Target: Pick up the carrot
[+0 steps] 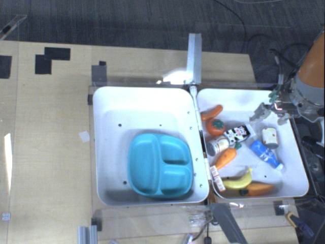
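On the tabletop [51, 136], the right bin [299, 172] holds a banana [237, 181] along its near edge. Just beyond, the carrot [225, 158] lies tilted near the divider, with a blue tube [265, 154] to its right. Farther back, the claw [269, 111] hovers with its fingers spread, gripping nothing.

The arm [311, 78] is reaching in from the right edge, its orange band showing above the grey wrist; the gripper [269, 111] is hovering, pointing leftward.
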Action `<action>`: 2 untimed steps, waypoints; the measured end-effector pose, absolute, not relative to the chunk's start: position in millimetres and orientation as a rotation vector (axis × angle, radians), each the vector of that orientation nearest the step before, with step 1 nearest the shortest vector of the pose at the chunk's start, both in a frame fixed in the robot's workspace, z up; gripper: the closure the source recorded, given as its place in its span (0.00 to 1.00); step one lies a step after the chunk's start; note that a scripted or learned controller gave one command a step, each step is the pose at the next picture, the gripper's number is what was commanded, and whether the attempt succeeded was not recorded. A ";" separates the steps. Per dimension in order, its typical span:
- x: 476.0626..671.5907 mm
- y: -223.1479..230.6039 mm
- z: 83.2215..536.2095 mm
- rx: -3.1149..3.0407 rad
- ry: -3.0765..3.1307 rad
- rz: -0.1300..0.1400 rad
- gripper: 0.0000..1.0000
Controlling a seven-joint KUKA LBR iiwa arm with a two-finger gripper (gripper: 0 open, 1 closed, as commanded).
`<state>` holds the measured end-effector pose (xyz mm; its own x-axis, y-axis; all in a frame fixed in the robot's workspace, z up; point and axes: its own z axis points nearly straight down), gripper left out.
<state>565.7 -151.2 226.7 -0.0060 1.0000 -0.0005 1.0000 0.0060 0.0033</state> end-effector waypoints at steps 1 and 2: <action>516.5 -94.0 138.5 2.087 2.345 0.002 0.00; 488.0 -74.4 184.6 2.483 1.920 0.005 0.00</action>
<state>488.0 -74.4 184.6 0.2517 0.9678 0.0007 0.9678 -0.2517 0.0043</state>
